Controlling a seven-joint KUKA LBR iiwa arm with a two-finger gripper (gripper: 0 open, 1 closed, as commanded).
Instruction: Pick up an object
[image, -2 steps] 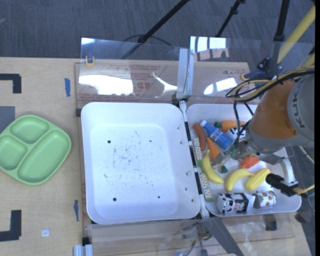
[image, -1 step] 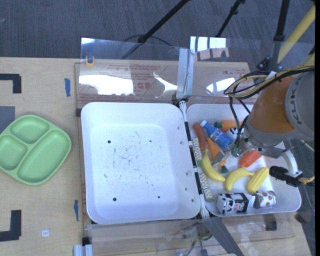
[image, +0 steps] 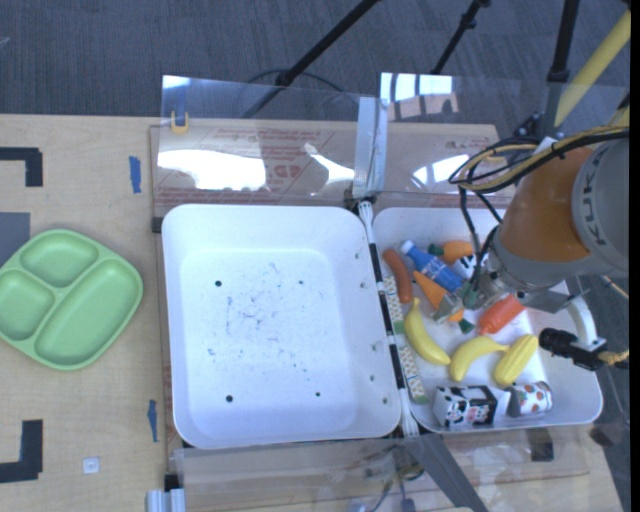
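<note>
My gripper (image: 479, 291) hangs low in the right bin (image: 585, 405), under the grey arm with its orange band (image: 540, 215). It is among the toys at the bin's middle. A blue bottle (image: 433, 268) and an orange carrot (image: 430, 289) lie just to its left. A red-orange piece (image: 501, 314) lies just to its lower right. The arm's body hides the toys right beneath the gripper, and I cannot tell whether it touches any of them.
The right bin also holds a red sausage (image: 397, 268), two bananas (image: 427, 340) (image: 475, 353), a yellow fruit (image: 516, 360), a cow-patterned box (image: 465, 407) and a small red-and-white toy (image: 531, 399). The left bin (image: 200, 240) adjoins it. A green divided plate (image: 66, 297) sits far left.
</note>
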